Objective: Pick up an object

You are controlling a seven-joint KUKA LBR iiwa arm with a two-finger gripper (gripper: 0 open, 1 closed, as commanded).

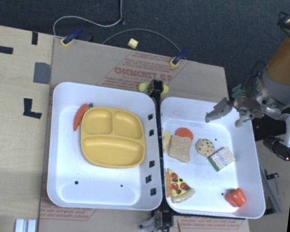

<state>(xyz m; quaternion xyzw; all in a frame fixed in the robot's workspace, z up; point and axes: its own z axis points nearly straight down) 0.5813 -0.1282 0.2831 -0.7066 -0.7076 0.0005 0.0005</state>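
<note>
The pincer (229, 112) is hovering spread wide, holding nothing, at the upper right of the frame above the right bin (257, 178). The nearest target, the cookie (204, 146), is lying lower, centre-right. A good grasp means descending straight, straddling it, avoiding the bread slice (180, 149).

Dark blue carpet (200, 19) along top. Pale wood bench (4, 137) at left, black tape marks (29, 108). Cardboard sheet (140, 70) clamped at far edge. Cable (117, 3) across carpet.
</note>
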